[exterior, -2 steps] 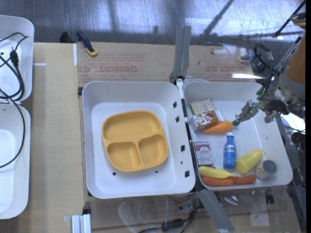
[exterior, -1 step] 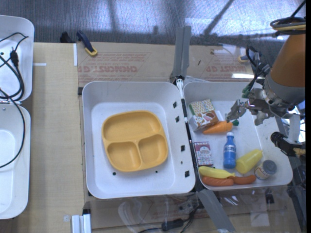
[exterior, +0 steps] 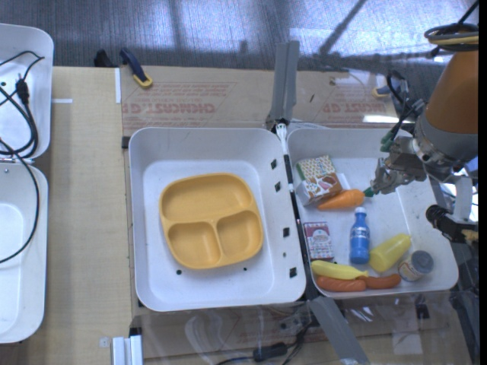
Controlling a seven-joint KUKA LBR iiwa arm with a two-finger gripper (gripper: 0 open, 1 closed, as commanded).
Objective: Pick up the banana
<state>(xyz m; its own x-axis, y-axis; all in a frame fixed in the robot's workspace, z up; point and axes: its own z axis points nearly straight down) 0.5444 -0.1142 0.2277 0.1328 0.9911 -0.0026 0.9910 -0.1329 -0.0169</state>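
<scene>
We find the banana (exterior: 338,269) lying flat in the right bin (exterior: 435,204), close to its near edge, its long axis running left to right, just behind a red sausage-like piece (exterior: 358,283) that lies parallel and touching it. Our jaws (exterior: 383,179) hover at the far right of that bin, beside the carrot's (exterior: 342,199) green tip, so the banana lies nearer and to the left of them; whether they are open or closed we cannot tell. We judge the coming reach must travel toward the near edge, crossing the blue bottle (exterior: 359,236). Counted: two bins, one banana, one carrot, one bottle, one yellow lemon-like piece (exterior: 390,251), one can (exterior: 417,265), two small boxes (exterior: 318,175), and one divided yellow plate (exterior: 211,220) in the left bin (exterior: 144,226).
</scene>
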